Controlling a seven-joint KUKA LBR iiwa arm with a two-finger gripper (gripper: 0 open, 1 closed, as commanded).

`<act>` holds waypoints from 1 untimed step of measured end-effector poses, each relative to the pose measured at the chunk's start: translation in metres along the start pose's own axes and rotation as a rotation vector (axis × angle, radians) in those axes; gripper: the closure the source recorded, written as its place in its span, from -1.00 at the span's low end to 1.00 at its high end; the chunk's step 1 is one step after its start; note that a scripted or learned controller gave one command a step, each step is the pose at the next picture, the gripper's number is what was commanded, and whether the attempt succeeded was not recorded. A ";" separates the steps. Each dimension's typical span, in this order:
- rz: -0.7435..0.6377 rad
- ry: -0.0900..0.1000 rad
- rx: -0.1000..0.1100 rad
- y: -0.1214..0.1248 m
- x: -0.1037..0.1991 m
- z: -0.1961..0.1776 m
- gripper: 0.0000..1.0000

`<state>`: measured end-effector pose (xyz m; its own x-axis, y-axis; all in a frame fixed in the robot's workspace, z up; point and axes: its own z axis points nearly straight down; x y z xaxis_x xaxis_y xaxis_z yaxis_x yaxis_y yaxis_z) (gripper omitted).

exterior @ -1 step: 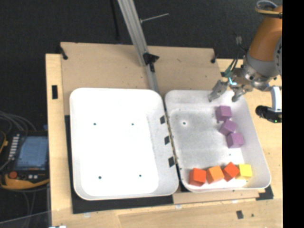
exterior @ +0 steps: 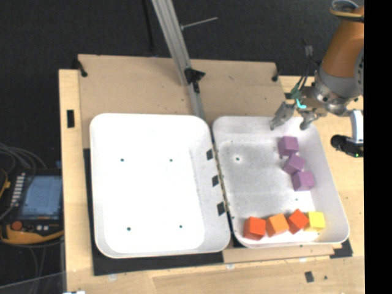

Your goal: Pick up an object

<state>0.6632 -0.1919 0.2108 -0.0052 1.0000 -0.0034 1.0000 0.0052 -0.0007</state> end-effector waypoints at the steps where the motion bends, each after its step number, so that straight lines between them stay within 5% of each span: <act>1: 0.006 0.001 0.002 -0.004 -0.011 0.049 -1.00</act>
<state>0.6587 -0.2028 0.1613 0.0005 1.0000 -0.0026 1.0000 -0.0005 -0.0026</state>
